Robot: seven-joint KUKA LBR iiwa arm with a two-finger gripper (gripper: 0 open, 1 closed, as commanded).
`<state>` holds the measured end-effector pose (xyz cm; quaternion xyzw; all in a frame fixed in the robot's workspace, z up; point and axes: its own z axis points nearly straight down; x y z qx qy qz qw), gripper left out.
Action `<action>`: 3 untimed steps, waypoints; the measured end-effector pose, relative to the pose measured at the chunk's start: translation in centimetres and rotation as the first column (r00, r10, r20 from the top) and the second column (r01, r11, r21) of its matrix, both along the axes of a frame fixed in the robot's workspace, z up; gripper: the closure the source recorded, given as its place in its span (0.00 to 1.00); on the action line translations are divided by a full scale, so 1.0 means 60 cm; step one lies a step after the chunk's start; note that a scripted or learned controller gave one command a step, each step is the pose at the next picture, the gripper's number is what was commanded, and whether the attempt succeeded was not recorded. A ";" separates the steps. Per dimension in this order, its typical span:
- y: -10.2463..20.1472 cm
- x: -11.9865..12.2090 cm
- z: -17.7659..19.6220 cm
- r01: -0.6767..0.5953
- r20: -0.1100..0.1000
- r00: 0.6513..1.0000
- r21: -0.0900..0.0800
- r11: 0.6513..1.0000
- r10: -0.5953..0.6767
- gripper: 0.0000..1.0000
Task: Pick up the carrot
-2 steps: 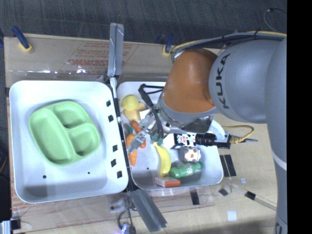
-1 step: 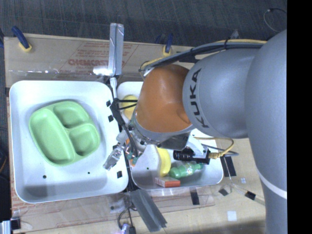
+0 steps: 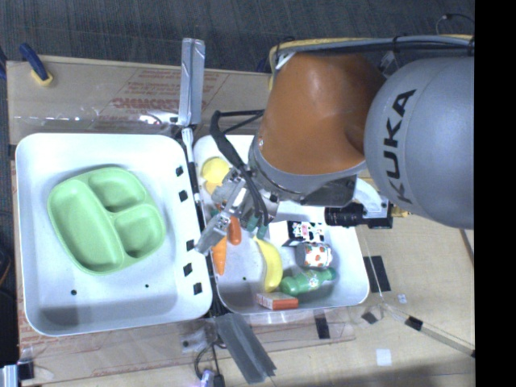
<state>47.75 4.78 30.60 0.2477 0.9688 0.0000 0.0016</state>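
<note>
Kuka's arm (image 3: 363,127) fills 2 o'clock; its gripper (image 3: 230,220) looks clenched on one carrot (image 3: 226,244) at the right bin's (image 3: 355,293) left edge. One banana (image 3: 271,266), one green tray (image 3: 106,218).

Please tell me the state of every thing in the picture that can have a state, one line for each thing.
gripper: down in the right bin, at the carrot; a grasp cannot be confirmed
carrot: lying in the right bin by its left wall
banana: lying in the right bin
green divided plate: lying flat in the left bin, nothing in its compartments
right bin: holding several items
</note>
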 end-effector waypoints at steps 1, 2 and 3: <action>-0.030 -0.002 -0.192 -0.042 -0.006 0.999 0.000 0.999 0.042 0.00; 0.047 -0.002 -0.191 -0.461 -0.002 0.887 0.000 0.887 0.461 0.00; -0.011 0.115 -0.190 -0.528 -0.002 0.849 0.000 0.849 0.528 0.00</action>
